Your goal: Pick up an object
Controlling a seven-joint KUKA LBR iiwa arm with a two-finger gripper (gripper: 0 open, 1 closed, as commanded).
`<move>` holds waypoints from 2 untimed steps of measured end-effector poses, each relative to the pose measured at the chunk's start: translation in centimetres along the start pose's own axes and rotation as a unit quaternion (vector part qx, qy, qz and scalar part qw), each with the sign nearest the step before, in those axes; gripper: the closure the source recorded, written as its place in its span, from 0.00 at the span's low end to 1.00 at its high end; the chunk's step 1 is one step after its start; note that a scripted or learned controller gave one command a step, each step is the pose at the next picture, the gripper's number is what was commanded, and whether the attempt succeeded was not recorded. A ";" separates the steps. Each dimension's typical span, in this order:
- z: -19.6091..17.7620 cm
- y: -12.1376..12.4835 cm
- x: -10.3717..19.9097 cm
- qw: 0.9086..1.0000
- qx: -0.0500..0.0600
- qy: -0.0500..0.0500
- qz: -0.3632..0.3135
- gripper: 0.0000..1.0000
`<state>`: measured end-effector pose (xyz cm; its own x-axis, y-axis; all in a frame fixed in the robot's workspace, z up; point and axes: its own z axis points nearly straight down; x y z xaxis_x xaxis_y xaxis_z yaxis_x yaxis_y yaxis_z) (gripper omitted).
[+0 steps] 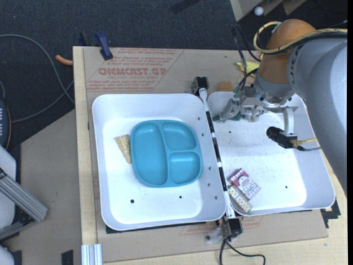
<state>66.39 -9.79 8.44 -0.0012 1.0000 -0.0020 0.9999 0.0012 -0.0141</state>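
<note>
Tray (165,152) in left bin (105,148) — packet (242,189) in right bin (309,186).

The brown bench (138,73) bears two white bins (110,197) side by side.

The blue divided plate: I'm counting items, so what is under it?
A tan sponge-like piece sticks out from under the blue divided plate's left edge; its remainder, and anything else beneath, is covered.

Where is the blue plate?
The blue plate lies in the middle of the left bin. A tan sponge touches its left edge, and the gripper is over the right bin.
</note>
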 end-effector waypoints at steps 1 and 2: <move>0.0 0.0 0.1 1.000 0.000 -0.001 0.000 0.00; 0.0 0.0 0.1 1.000 0.000 -0.001 0.000 0.00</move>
<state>66.39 -9.71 8.45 -0.0009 1.0000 -0.0036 0.9999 0.0009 -0.0137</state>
